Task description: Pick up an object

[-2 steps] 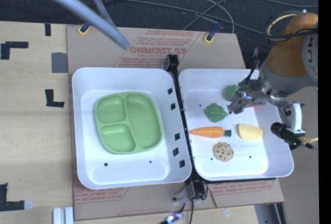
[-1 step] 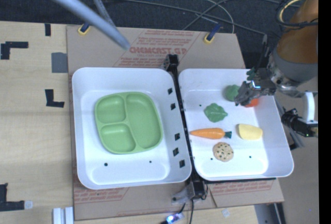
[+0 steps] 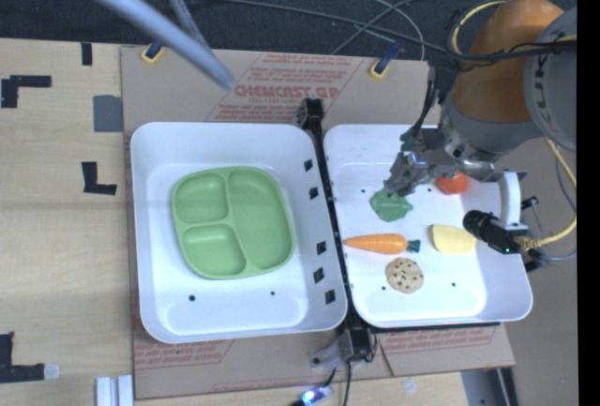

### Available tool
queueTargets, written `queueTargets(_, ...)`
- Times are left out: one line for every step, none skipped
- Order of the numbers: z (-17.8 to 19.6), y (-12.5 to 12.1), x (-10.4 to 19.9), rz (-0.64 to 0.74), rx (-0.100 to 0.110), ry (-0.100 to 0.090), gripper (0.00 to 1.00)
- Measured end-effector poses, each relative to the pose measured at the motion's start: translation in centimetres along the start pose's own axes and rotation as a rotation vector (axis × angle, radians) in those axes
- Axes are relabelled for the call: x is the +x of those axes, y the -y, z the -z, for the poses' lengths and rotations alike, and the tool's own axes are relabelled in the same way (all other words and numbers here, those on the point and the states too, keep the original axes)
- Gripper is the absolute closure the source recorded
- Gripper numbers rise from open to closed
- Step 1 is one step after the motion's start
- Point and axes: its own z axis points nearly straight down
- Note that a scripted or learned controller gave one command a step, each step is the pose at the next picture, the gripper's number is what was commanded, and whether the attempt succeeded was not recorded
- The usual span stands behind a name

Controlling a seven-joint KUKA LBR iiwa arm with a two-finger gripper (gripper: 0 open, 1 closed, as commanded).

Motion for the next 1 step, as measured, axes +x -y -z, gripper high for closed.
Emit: queueTargets(0.27,-0.53,4.78,0.0,0.0,0.0,1.0)
